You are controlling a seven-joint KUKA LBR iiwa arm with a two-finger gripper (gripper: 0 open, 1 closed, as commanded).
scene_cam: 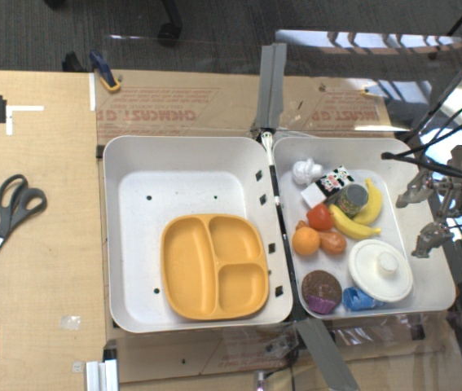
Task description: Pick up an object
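Hovering hand [428, 218] beside right bin [442, 287]

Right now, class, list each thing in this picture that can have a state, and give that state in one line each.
Yellow divided plate: upright in the left bin, its compartments bare.
Scissors: lying flat on the bench, blades closed.
Banana: unpeeled, lying in the right bin.
White lid: knob up, resting flat.
Orange: whole, beside the tomato.
Gripper: at the right bin's right edge, holding nothing visible.

Glossy plastic yellow plate [214, 265]; smooth white plastic bins [133, 218]; matt wooden bench [43, 283].
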